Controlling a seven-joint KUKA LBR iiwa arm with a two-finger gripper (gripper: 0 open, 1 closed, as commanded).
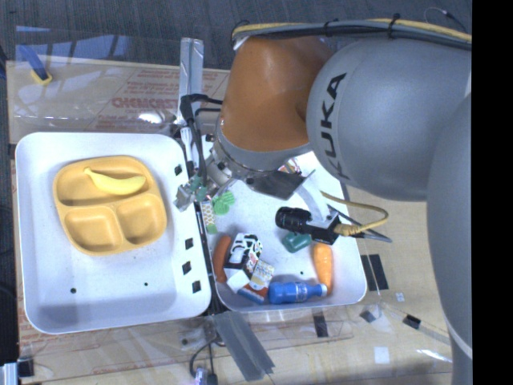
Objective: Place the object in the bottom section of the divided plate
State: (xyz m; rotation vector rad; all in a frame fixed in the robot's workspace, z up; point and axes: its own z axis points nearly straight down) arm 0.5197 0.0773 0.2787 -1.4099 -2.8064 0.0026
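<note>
The yellow divided plate (110,204) sits in the left bin (48,295) with a banana (117,180) in its far section — both near sections are bare. The tool (198,188) hovers over the right bin (349,283); whether it is clamped on anything, I cannot tell.

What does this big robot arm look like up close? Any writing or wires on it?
The arm is bulky and rounded, with a smooth grey shell and a wide orange band above the wrist. Black letters spelling KUKA run along the grey part. A yellow and black cable runs across its top. The end effector is small, dark metal, with bits of green on it.
</note>
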